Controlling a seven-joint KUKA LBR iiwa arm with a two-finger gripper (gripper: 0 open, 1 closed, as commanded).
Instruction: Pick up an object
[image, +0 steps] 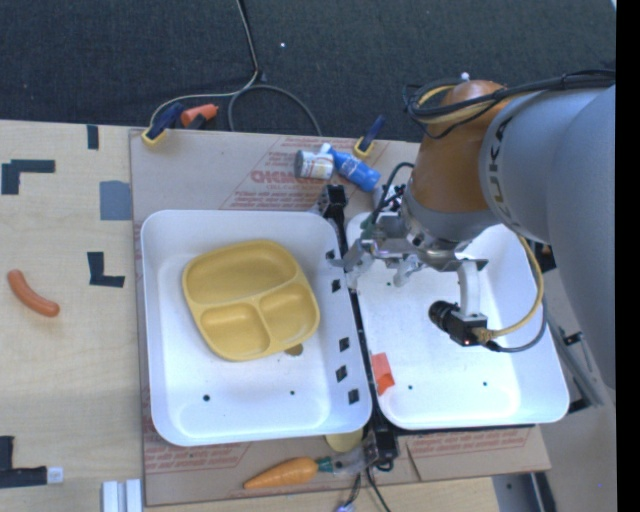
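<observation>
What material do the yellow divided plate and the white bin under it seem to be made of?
Yellow divided plate: probably moulded plastic, matte, with soft rounded compartment edges. White bin: likely plastic too, smooth with a slight sheen and rounded corners; painted metal cannot be excluded.

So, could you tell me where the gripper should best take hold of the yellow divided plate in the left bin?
Probably at the raised outer rim of the yellow plate, coming straight down from above. It lies flat and wide in the left bin, so only a thin edge would fit between two fingers; its right rim lies nearest the arm.

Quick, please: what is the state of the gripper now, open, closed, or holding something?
Gripper: cannot be told; it hangs above the shallow white right bin, near its upper left corner.
</observation>
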